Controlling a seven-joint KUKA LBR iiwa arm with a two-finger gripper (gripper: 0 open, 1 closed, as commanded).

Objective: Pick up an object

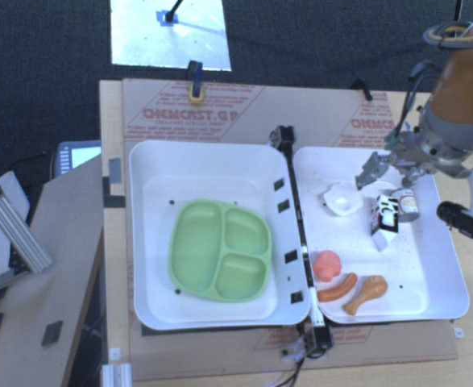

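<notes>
Green divided tray in left bin, yellow clamp behind.

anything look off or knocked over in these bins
Nothing spilled or damaged. The black-and-white carton lies tilted in the right bin against a small can; the green tray sits slightly askew in the left bin.

Pale wooden tabletop, seen at a slant, covered by a printed protective sheet with red lettering. Resting on that sheet, side by side and touching along a black-clipped seam: left white bin and right white bin. Clamped at the far edge of the sheet, a yellow clip.
</notes>
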